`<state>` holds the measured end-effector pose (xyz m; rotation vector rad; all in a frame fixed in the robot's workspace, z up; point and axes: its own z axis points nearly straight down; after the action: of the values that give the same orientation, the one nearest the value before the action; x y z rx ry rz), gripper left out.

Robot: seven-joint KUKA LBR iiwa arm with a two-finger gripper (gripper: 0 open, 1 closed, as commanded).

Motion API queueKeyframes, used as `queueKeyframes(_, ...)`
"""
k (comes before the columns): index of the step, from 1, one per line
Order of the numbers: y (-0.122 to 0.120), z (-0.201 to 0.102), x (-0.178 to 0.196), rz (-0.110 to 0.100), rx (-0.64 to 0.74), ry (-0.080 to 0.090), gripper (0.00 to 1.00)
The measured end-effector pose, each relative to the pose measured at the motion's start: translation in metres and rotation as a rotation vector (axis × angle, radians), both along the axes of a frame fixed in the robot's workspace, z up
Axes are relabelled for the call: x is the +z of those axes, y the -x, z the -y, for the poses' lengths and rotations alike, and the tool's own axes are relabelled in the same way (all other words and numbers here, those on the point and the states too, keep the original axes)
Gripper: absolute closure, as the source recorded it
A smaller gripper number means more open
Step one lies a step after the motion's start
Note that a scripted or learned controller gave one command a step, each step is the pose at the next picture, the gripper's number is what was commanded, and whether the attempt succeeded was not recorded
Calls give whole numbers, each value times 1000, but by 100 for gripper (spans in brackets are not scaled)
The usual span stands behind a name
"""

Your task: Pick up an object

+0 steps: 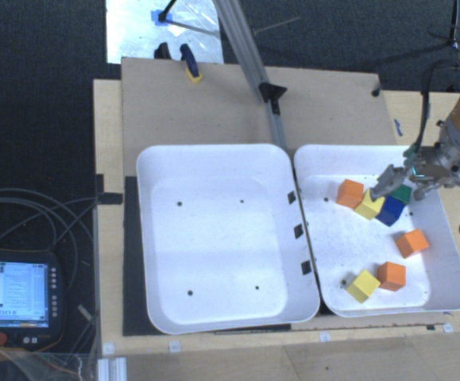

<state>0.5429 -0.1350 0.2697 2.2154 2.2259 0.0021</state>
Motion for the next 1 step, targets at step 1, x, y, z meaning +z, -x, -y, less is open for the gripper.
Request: queueKeyframes(1,0,0,0,1,-1,0,0)
